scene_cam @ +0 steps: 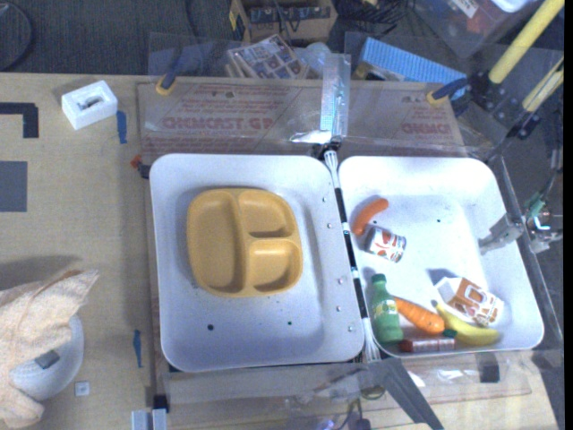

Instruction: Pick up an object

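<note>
I, the gripper (512, 229), hang at three o'clock of the right bin (439, 195). Open or closed, I cannot tell. A carrot (421, 314) lies at six o'clock

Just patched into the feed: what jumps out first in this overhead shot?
The yellow divided plate dominates, sitting alone in the left bin. The right bin holds a cluster of small items along its near and left sides: a green bottle, carrot, banana and a red-and-white can.
</note>
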`<state>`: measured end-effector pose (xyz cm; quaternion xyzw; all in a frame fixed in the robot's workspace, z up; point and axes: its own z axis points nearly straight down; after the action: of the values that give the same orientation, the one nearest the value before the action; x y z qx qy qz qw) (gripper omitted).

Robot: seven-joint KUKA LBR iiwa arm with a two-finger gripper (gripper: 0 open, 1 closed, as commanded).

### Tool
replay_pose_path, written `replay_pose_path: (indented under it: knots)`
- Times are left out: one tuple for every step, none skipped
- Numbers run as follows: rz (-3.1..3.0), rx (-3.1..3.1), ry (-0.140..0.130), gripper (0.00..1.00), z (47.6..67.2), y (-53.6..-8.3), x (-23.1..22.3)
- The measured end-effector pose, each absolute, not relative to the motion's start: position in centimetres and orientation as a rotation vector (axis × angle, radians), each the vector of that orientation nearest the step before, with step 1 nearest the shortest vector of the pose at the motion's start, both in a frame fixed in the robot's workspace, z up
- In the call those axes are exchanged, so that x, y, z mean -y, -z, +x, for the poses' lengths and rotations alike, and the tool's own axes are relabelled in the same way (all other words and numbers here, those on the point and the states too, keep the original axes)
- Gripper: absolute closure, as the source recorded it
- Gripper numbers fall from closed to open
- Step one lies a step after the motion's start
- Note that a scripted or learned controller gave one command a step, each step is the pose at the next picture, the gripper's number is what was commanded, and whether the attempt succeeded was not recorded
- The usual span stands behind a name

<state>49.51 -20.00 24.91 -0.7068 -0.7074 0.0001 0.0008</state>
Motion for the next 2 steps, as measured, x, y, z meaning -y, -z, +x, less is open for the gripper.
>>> replay_pose_path:
  knots:
    - [-2.194, 2.248, 0.0, 0.0, 48.4, -9.8, 16.4]
    - [-2.256, 2.198, 0.007, 0.0, 51.7, -8.8, 13.4]
